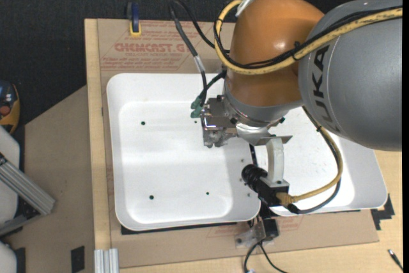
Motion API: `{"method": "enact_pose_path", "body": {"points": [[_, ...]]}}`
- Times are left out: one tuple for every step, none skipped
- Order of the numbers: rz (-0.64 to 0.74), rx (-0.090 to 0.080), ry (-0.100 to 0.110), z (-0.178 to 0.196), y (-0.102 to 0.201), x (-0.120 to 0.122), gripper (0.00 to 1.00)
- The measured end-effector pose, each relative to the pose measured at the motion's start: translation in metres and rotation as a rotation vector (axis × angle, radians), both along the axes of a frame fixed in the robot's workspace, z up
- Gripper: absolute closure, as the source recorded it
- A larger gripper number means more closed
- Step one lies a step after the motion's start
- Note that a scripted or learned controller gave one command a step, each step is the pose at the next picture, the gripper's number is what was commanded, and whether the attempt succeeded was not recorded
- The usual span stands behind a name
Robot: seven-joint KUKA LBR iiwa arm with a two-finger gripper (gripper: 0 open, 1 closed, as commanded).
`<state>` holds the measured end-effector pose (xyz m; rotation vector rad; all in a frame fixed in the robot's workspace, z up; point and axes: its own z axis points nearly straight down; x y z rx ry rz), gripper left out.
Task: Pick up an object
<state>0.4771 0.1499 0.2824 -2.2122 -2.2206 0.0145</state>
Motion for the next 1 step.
{"method": "enact_pose_path", "body": {"points": [[0.001,0.008,-0.024,0.1199,0.0378,0.003,1.0]]}}
